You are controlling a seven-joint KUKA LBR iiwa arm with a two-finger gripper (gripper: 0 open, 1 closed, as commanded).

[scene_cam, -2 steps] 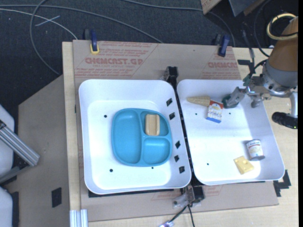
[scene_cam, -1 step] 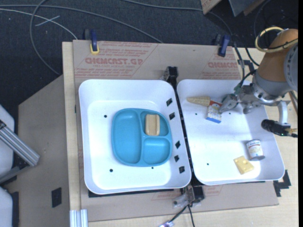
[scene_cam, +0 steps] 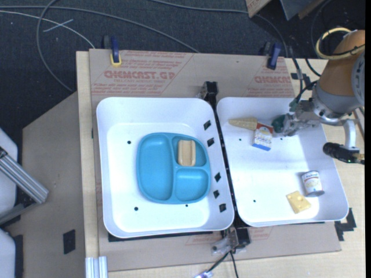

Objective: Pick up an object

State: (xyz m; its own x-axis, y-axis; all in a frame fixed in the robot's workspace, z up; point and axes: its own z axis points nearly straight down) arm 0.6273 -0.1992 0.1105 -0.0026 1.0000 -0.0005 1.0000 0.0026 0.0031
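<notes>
The right bin [scene_cam: 272,178] holds a tan cone-shaped piece [scene_cam: 243,123] near its far edge. Just beside that lies a small red, white and blue box [scene_cam: 262,138]. Toward the near right are a little can [scene_cam: 312,182] and a yellow cheese wedge [scene_cam: 298,202]. My gripper [scene_cam: 286,124] hangs low over the far right part of this bin, right next to the small box. I see nothing clearly held in it. In the left bin [scene_cam: 116,172] a blue divided plate [scene_cam: 156,172] carries a tan bread-like piece [scene_cam: 186,152].
The grey arm with its orange band [scene_cam: 339,68] comes in over the right bin's far right corner. Black clips [scene_cam: 213,167] line the seam between the bins. Cables [scene_cam: 64,22] trail across the dark floor behind the bench.
</notes>
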